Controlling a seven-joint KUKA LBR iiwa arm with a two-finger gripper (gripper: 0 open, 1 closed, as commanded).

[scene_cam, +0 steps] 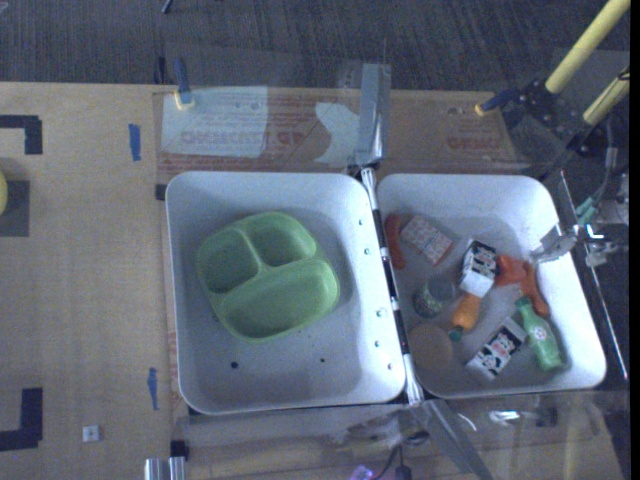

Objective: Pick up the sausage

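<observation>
The sausage [395,241] is a short reddish-orange link. It lies in the right bin [560,368], against that bin's left wall near the back. Right beside it is a small patterned box [427,238]. Nothing is touching or covering the sausage.
The right bin also holds two milk cartons [480,266] [497,351], a green bottle [541,336], an orange bottle [465,312], an orange toy [522,274], a can [435,296] and a tan disc [432,346]. A green divided plate [267,273] lies in the left bin [200,368]. Metal fittings [575,233] sit at the right rim.
</observation>
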